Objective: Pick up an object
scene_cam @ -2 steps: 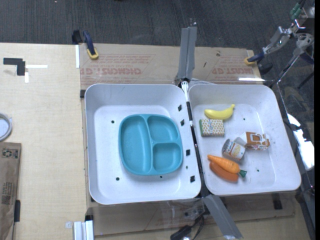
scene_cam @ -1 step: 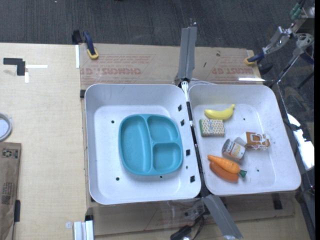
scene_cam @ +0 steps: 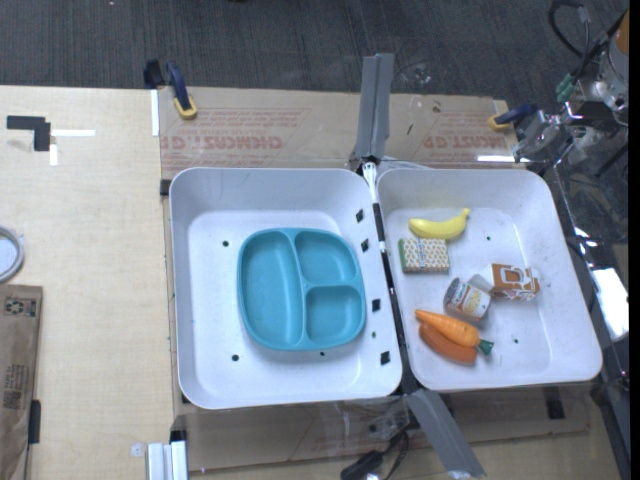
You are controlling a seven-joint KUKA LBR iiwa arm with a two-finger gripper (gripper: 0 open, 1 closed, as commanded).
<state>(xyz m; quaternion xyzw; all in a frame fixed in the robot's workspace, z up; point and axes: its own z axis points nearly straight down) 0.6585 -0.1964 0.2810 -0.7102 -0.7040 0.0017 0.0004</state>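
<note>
Step in hand, by the look of it: the approach, with nothing picked yet. Lying loose in the right bin (scene_cam: 566, 230), toward its far wall: a yellow banana (scene_cam: 440, 225), curved, untouched and apart from the gripper. Just below the banana, near but seemingly not touching: a small green-and-yellow packet (scene_cam: 424, 256). Further below and to the right of the banana: a short can (scene_cam: 467, 300) on its side, with an orange-and-white carton (scene_cam: 515, 282) close against it on the far side from the banana. Well below the banana, nearest the bin's front: a carrot (scene_cam: 447, 325) resting against a second orange piece (scene_cam: 450, 346) with a green tip.

Left of the banana, past the wall between the bins: the left bin (scene_cam: 196, 268), holding a teal divided plate (scene_cam: 300, 288).

Up and to the right of the banana, beyond the bin's far right corner: the gripper (scene_cam: 545, 133), at the end of the arm (scene_cam: 608, 80), among cables and clutter. Whether spread or pressed together: cannot tell from this view. Nothing visibly carried.

Next move, as a judgement: swing in over the right bin, pick one target and line up above it. Likely easiest: the banana, with bare floor on its far and right sides. Harder: the can and carton, crowded together, and the carrot pair, prone to roll or come up as two. Calls for a straight descent and a closing across the narrow width of the chosen item.
</note>
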